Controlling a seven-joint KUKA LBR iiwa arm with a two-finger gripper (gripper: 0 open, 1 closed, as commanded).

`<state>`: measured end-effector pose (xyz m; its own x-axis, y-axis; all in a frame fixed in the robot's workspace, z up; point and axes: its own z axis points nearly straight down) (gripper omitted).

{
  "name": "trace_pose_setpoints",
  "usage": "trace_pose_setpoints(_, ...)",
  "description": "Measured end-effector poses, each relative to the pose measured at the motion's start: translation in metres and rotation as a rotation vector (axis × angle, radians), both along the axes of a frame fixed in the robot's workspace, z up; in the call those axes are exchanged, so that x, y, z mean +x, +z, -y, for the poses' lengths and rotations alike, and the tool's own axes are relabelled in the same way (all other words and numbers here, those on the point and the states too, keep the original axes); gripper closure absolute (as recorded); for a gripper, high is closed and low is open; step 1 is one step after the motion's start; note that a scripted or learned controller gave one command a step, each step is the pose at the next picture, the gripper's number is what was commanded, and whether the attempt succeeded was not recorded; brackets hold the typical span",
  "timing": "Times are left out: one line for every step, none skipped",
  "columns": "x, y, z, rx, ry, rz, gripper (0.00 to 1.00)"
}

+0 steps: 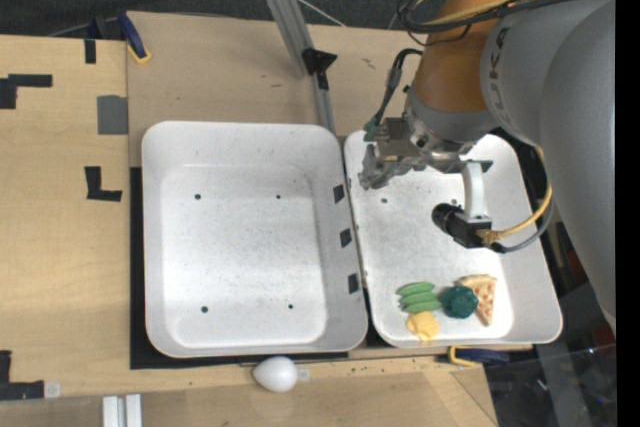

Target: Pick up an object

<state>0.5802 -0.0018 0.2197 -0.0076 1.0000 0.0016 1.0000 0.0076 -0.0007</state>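
Note:
My gripper [373,172] hangs over the far left part of the right bin [400,235], close to the divide between the two bins. Nothing shows beneath it but bare bin floor. Several small toys lie clustered at the near end of that bin: a green pea pod [418,295], a yellow piece [423,324], a dark teal broccoli [460,302] and a pizza slice [485,298]. They lie well toward the near edge from the gripper, apart from it.
The left bin [240,235] lies beside the right one. A white egg [276,374] rests on the bench outside the bins, at the front. A slanted metal pole [290,15] rises behind the bins. The arm's bulk [560,95] covers the right bin's far right.

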Motion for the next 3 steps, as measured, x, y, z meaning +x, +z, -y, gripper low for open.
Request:
trace_pose_setpoints(0.016,0.011,-0.058,0.0,0.0,0.001,1.0)
trace_pose_setpoints(0.03,0.011,-0.1,0.0,-0.002,0.0,1.0)
trace_pose_setpoints(0.03,0.011,-0.097,-0.003,-0.005,-0.001,0.0)
